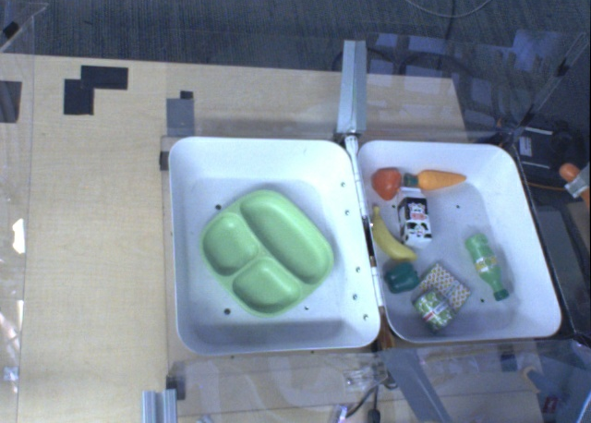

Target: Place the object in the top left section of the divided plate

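— Presently, left bin [183, 227]?
— Glossy green divided plate [268, 250], three rounded sections
— Right bin [537, 259]?
— Smooth curved banana [390, 241], tapered carrot [441, 179], green bottle [486, 266], others
— Gripper?
— State cannot be told

A: Left bin [185, 227] — plain white, and the divided plate [268, 250] in it is pale green all over.

B: Right bin [531, 227], white too. At twelve o'clock in it, an orange carrot [441, 179] with a green end, next to a red tomato [387, 183].

A: Black-and-white cow-patterned carton [416, 220] in the middle, yellow banana [391, 240] at nine.

B: Dark green pepper [401, 276] below — a green bottle [486, 265] at four, and a checkered packet [446, 285] over a green-patterned can [432, 309] at six.
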